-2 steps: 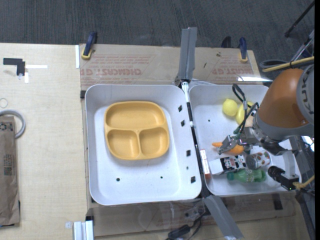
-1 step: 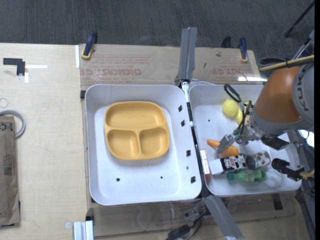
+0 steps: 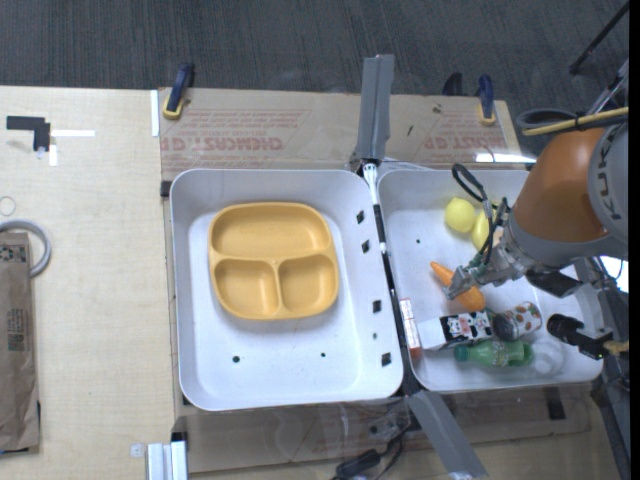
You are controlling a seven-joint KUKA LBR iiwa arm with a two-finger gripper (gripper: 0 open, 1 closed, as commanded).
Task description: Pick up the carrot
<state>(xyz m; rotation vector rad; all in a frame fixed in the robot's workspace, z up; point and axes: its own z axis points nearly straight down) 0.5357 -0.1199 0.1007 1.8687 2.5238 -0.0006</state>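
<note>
Camera view from above, read left to right: a brown paper bag [image 3: 14, 343] lies at the bench's left edge, well apart from the bins. Next comes the left shallow white plastic bin [image 3: 195, 348], which holds a yellow three-compartment plastic tray [image 3: 272, 260] near its centre. Beside it, the right shallow white plastic bin [image 3: 420, 208] contains a small orange carrot [image 3: 452, 280] near its middle, a round yellow lemon-like fruit [image 3: 461, 215] toward its far side, a black-and-white patterned carton [image 3: 462, 327] and a green plastic bottle [image 3: 493, 353] lying along its near wall. The two-finger gripper [image 3: 470, 280] of the grey arm with its orange band [image 3: 562, 190] sits low over the carrot, its tip at the carrot's right end; whether the fingers are spread or closed cannot be told.
</note>
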